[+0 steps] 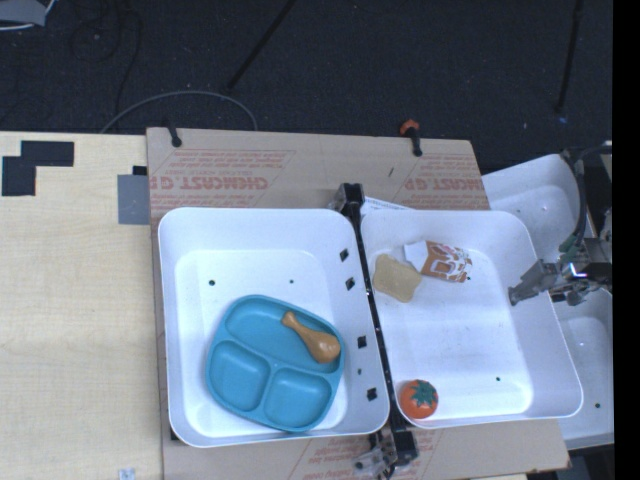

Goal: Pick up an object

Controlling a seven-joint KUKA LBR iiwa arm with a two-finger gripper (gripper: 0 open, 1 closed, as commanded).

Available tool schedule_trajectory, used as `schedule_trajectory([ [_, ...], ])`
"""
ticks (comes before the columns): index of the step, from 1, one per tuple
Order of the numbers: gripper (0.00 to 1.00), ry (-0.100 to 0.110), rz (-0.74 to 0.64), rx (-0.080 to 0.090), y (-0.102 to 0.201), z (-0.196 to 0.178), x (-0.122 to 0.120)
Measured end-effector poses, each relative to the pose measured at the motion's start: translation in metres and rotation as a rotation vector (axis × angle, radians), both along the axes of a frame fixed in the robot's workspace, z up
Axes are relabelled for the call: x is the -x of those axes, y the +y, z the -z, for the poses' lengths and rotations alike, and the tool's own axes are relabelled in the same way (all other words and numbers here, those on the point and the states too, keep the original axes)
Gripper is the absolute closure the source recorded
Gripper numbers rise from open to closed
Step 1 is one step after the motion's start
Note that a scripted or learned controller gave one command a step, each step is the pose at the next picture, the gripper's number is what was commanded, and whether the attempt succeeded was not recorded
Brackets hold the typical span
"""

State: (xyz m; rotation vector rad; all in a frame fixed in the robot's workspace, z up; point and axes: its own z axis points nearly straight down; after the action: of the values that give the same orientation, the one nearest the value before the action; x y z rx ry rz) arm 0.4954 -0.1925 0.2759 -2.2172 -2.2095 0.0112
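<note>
Camera view is looking down on a worktop (80,298) carrying two white bins, and nearest the lens, at the six o'clock edge of the right bin (470,368), a small orange tomato-like toy (419,398) is sitting against the front wall. Just beyond it to the nine o'clock side, in the left bin (250,238), a blue divided plate (262,378) is lying with a tan drumstick toy (312,338) resting on it, long axis running from eleven to five o'clock. Farther back in the right bin, a beige sponge-like piece (395,279) is touching a white and orange wrapper (443,261). The jaws (545,286) are hovering over the bin's three o'clock rim, holding nothing; whether they are apart or together I cannot tell. The sponge and wrapper are lying toward nine o'clock from the jaws and seem the nearest candidates, the tomato toward seven o'clock.
</note>
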Motion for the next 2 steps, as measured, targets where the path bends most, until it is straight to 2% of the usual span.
schedule_trajectory([
  [1, 0.00, -0.012, -0.003, 0.003, 0.000, -0.006, -0.002],
  [2, 0.00, -0.006, -0.003, 0.000, -0.004, 0.057, -0.005],
])
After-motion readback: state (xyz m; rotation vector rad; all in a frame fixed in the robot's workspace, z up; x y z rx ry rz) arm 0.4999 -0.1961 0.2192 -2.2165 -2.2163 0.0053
